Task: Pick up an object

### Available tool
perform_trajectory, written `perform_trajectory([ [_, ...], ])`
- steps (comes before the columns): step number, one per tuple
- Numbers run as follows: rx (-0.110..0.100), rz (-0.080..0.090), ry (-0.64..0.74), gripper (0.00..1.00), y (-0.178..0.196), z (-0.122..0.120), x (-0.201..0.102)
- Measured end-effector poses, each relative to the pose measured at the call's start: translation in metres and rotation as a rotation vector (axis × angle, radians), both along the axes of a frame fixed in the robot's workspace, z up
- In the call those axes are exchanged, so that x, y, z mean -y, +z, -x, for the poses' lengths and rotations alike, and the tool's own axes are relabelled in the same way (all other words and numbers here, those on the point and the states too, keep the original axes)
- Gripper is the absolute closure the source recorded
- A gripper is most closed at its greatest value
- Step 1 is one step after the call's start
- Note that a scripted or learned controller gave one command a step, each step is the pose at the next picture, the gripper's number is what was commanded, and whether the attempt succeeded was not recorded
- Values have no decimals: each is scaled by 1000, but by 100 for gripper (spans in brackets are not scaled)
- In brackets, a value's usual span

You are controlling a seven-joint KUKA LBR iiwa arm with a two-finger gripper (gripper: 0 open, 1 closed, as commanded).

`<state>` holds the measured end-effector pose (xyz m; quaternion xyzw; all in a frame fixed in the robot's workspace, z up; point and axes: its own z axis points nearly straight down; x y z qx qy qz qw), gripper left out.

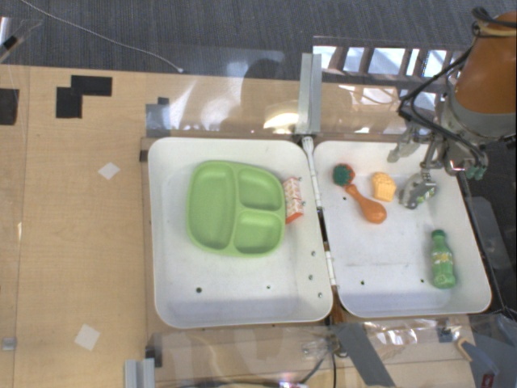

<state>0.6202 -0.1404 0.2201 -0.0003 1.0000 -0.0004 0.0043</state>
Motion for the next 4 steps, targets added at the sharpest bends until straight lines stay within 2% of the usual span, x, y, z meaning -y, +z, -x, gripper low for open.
perform_trajectory([
  [1,7,4,250,0,-116,-7,-25],
  [2,9,-1,-150,0,-123,-41,-40],
  [3,-13,-4,-142,100,-113,-37,-43],
  [4,8,-10,-321,100,-28,-29,-170],
])
